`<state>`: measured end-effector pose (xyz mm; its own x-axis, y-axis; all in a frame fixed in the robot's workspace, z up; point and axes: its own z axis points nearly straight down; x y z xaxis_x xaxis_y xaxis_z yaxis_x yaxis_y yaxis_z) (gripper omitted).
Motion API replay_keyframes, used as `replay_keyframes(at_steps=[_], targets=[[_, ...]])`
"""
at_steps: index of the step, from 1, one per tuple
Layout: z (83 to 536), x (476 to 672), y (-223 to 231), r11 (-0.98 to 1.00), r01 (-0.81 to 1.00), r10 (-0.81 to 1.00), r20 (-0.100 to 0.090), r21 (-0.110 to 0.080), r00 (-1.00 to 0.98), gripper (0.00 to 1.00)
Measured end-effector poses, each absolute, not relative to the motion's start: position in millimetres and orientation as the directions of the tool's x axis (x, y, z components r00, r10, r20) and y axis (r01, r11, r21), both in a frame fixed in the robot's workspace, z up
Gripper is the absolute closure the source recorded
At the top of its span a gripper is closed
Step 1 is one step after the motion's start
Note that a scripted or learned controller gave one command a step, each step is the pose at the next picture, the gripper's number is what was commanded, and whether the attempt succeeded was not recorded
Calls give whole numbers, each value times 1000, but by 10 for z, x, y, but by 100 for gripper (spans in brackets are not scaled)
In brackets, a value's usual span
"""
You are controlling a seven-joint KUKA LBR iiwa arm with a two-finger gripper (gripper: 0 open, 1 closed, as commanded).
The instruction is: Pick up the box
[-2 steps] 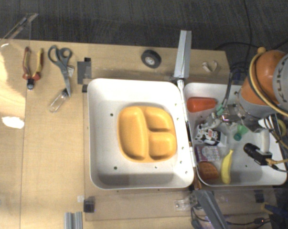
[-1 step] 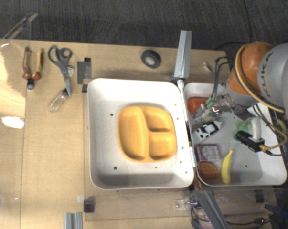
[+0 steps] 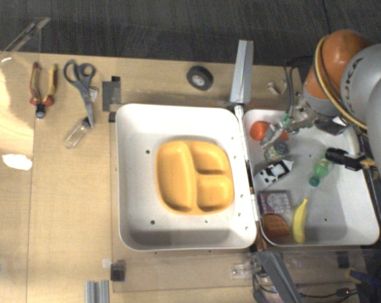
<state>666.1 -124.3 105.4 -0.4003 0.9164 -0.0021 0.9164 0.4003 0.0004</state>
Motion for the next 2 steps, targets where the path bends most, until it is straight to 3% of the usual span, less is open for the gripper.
replay_keyframes(at_steps=[1,2], targets=[[1154,6658,-1238,404,915,915,-2,-3,-404,100],[1872,5972,-449,646,764,764,-6,8,-646,100]])
